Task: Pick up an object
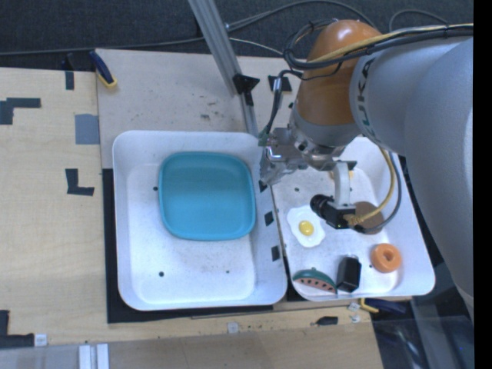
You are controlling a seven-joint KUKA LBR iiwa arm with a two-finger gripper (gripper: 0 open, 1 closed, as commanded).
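A large grey robot arm (407,91) reaches in from the right side of the bench, crossing above the right-hand white bin (400,287). Its orange band (338,44) sits above the wrist, which is bent downward. The gripper (270,164) hangs at the upper end of the divide between the two bins, just beside the top right corner of a blue plate (206,196). From this angle you cannot tell whether the gripper is open or closed, and nothing can be seen held in it.

The plate lies flat in the left-hand white bin (123,206). The small items all lie in the right bin, below the gripper and apart from it. A toy fried egg (307,227) is near the divide. An orange doughnut (385,257) is towards the right edge. A watermelon slice (314,282) lies along the bottom rim, with a small black block (348,274) just beside it.
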